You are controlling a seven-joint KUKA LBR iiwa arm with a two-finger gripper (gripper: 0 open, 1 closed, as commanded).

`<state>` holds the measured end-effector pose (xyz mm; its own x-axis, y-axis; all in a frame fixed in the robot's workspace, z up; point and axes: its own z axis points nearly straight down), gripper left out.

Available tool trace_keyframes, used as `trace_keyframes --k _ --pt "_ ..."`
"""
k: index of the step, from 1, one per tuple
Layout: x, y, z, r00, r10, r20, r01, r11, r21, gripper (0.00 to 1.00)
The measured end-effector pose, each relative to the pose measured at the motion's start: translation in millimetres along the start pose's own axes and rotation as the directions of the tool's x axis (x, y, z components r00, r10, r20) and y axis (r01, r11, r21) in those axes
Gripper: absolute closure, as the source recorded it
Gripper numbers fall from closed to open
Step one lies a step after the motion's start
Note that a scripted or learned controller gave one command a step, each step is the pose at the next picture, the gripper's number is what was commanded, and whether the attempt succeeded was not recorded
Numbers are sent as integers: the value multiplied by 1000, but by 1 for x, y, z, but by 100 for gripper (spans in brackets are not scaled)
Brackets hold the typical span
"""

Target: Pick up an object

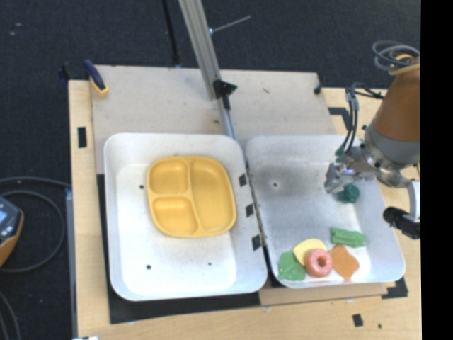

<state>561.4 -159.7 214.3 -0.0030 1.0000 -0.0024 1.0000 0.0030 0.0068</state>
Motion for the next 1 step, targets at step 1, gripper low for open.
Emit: trace_keyframes --k 1 --pt "57 8 -15 1000 -5 -3 5 1000 3 100"
